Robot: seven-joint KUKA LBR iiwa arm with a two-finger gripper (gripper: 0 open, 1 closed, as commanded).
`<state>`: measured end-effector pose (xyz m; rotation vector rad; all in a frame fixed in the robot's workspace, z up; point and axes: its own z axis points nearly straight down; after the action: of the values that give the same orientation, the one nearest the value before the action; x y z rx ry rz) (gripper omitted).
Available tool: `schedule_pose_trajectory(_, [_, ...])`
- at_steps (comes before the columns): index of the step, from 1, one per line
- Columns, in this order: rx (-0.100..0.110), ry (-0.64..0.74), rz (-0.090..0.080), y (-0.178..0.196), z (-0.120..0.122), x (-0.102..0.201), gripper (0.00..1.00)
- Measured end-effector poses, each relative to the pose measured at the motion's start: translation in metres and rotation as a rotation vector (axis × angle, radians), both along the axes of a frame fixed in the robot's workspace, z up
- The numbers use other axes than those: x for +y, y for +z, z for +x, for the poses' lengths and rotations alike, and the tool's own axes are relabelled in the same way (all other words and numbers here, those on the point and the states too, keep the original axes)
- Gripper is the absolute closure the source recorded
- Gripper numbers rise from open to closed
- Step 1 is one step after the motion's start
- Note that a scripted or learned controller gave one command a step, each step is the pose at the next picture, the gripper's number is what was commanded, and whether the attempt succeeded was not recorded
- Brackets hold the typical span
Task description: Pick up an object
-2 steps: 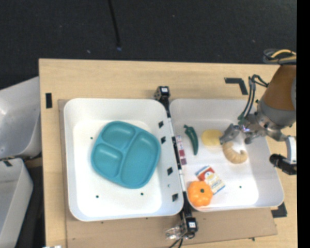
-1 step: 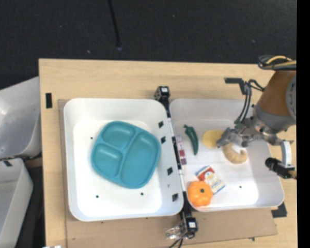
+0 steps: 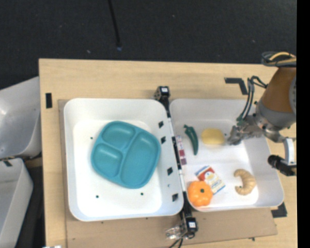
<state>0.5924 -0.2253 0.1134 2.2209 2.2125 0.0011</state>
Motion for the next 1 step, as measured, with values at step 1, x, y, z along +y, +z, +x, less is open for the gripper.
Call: schedule_pose_trajectory(1, [-0.002,0.005,0.001,0.0648,-0.0014,-0.0004,1.0])
